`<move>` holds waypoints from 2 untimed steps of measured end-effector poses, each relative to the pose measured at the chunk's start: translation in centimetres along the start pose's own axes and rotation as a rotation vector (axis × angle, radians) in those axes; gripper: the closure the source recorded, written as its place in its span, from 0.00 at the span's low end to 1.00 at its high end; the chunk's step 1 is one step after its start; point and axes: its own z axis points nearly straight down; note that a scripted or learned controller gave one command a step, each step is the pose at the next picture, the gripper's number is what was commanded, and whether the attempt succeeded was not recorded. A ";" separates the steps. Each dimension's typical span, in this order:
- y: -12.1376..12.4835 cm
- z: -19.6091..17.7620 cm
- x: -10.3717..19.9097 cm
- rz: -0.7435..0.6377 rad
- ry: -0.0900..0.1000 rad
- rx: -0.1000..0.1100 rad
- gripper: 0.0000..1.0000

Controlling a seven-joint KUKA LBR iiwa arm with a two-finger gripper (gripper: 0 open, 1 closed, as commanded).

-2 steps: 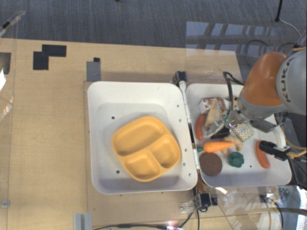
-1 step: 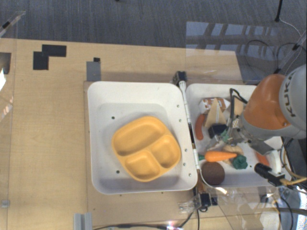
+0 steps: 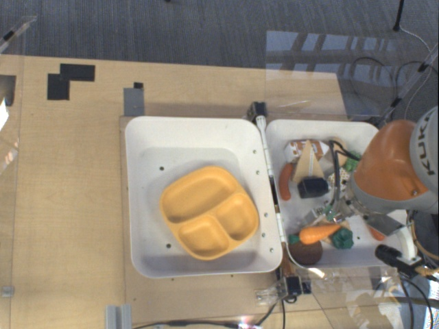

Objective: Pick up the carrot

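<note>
The carrot [image 3: 317,234] is orange with a green leafy end [image 3: 342,238]. It lies on its side near the front of the right bin [image 3: 281,132]. My gripper [image 3: 329,211] hangs low just above and behind the carrot, under the orange band of the arm [image 3: 387,164]. The arm body hides how the gripper stands, and I see nothing held in it.
Around the carrot lie a brown round piece [image 3: 306,252], a black block [image 3: 312,186], a red sausage shape [image 3: 285,181], a tan cone-like item [image 3: 306,159] and a small red piece [image 3: 376,234]. The left bin [image 3: 137,184] holds a yellow divided plate [image 3: 226,184].
</note>
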 end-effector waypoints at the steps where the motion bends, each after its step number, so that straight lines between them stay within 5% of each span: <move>1: 0.7 -0.1 1.6 -0.442 -0.002 -0.001 0.00; 2: 1.0 -1.2 1.7 -0.441 -0.001 -0.007 1.00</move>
